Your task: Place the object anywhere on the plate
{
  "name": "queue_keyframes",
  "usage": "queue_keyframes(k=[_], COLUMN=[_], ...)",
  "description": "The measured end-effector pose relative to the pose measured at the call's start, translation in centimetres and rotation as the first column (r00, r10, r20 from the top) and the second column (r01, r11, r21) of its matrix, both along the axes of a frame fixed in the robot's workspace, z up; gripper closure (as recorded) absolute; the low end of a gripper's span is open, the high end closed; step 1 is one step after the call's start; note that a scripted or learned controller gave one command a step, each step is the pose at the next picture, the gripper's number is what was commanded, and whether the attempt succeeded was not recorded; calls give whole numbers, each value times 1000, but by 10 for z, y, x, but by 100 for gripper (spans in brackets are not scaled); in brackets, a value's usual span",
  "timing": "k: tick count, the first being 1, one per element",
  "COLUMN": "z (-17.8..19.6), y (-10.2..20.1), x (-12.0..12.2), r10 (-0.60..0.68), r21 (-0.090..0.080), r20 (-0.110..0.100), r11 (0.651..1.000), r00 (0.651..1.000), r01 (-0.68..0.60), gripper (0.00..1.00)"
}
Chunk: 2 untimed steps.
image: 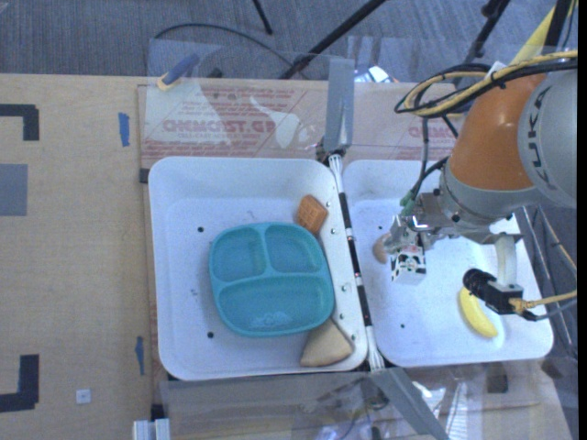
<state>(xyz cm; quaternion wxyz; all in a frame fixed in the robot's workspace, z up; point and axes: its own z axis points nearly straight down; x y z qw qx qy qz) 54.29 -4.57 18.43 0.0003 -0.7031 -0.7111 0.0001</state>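
Note:
A teal divided plate (271, 279) lies in the left bin (174, 246). My gripper (406, 253) hangs low over the left part of the right bin (523, 346), pointing down. A small tan rounded object (380, 248) sits just left of the gripper, close against it; I cannot tell whether they touch. A yellow banana (479, 315) lies at the right bin's lower right, well away from the gripper.
An orange waffle-like piece (312, 214) rests by the plate's upper right corner, against the bin wall. A tan wedge (326, 346) lies at the left bin's lower right corner. The divider (353, 273) between the bins runs just left of the gripper.

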Motion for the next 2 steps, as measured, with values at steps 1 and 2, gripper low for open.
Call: queue_keyframes(k=[1, 2], z=[0, 0], y=[56, 113], x=[80, 29], r10=[30, -70], r21=[-1, -1], r20=[1, -3], r11=[1000, 998], r00=[1000, 998], r01=[-30, 70], gripper=[100, 100])
